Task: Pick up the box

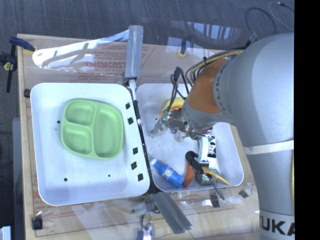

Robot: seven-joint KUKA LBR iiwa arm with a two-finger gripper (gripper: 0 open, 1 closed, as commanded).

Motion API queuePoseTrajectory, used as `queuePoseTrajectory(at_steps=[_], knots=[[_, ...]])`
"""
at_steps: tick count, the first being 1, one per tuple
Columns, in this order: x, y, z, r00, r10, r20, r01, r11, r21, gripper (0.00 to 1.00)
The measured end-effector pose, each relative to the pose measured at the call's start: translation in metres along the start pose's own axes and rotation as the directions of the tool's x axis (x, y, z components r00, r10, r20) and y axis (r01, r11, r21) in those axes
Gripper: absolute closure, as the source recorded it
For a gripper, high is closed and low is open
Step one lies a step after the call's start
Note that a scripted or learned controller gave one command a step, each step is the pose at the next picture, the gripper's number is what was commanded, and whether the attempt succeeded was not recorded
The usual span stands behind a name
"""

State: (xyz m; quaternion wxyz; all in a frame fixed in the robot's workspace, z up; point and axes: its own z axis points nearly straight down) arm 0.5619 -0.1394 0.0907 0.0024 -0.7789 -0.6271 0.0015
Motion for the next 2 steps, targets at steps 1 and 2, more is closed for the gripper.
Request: queuePoseTrajectory(at_steps=[1, 2], knots=[[0.008, 0.049, -0.001, 1.0, 0.031, 0.0, -0.031, 1.0, -0.002, 0.0], [0.007, -0.048, 0.0, 0.999, 0.049, 0.0, -0.049, 0.999, 0.0, 0.0]])
